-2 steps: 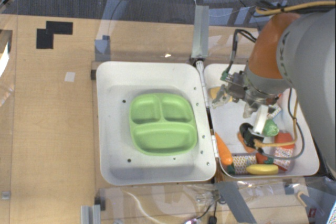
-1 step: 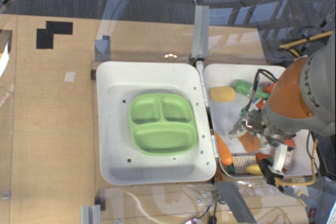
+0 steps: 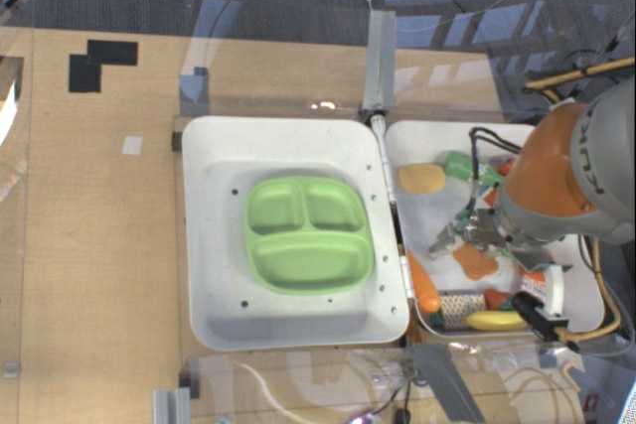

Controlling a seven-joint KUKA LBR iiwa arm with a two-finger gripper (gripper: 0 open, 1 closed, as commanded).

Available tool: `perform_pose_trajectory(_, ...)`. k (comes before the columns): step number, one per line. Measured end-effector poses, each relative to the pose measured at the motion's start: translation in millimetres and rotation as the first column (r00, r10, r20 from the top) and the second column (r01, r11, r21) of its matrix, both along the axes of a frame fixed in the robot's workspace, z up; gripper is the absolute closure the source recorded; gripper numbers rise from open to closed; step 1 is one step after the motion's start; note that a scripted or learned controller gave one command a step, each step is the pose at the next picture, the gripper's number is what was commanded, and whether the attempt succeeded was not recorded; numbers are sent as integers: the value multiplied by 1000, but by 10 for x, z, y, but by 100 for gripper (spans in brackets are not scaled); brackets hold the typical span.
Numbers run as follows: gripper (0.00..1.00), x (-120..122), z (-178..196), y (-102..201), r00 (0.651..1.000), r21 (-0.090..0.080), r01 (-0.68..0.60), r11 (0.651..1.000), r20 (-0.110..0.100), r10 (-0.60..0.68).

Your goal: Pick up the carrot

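On the wooden bench (image 3: 89, 243), the arm (image 3: 571, 174) bent down from the right into the right bin (image 3: 596, 308), its end effector (image 3: 475, 231), grip state unclear, right of the carrot (image 3: 424, 285).

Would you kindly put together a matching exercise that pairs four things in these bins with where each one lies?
Things:
1. carrot
2. green divided plate
3. banana
4. yellow potato-like piece

Places:
A. middle of the left bin
B. along the right bin's near edge, right of the carrot
C. far left part of the right bin
D. against the right bin's left wall, near its near corner

Pairs: 1-D, 2-A, 3-B, 4-C
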State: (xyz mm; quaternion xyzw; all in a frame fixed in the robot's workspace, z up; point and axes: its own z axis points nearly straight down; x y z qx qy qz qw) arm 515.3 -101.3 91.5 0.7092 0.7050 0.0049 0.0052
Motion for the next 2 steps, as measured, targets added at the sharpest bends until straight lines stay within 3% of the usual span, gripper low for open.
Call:
perform_pose_trajectory(1, 100, 33, 124, -2, 1000, -2, -1, 1000, 10, 1)
perform_pose_trajectory(2, 0, 32, 123, -2, 1000, -2, 0, 1000, 10, 0)
